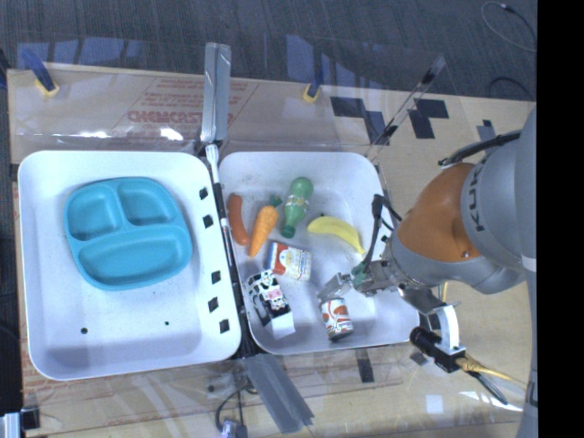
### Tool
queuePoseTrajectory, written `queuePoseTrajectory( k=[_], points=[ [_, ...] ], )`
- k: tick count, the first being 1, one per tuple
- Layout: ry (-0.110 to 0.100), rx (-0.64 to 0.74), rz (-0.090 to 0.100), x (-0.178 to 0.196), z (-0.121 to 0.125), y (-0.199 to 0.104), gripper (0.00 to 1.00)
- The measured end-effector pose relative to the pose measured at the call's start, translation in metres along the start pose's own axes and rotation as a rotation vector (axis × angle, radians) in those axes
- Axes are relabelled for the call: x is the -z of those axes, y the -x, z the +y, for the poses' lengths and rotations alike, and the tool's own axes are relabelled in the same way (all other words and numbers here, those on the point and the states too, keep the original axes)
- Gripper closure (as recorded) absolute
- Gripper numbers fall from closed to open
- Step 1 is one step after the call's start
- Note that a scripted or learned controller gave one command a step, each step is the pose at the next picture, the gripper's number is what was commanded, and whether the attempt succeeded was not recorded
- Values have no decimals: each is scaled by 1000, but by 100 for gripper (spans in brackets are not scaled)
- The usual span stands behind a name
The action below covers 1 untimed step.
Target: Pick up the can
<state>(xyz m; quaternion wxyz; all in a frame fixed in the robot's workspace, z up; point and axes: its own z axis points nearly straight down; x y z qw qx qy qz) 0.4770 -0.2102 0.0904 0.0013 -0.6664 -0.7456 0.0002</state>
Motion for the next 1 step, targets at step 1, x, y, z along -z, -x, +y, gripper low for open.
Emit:
queuePoseTrajectory(
  k=[1],
  points=[
    [-4,7,2,-1,7,-67,0]
  ],
)
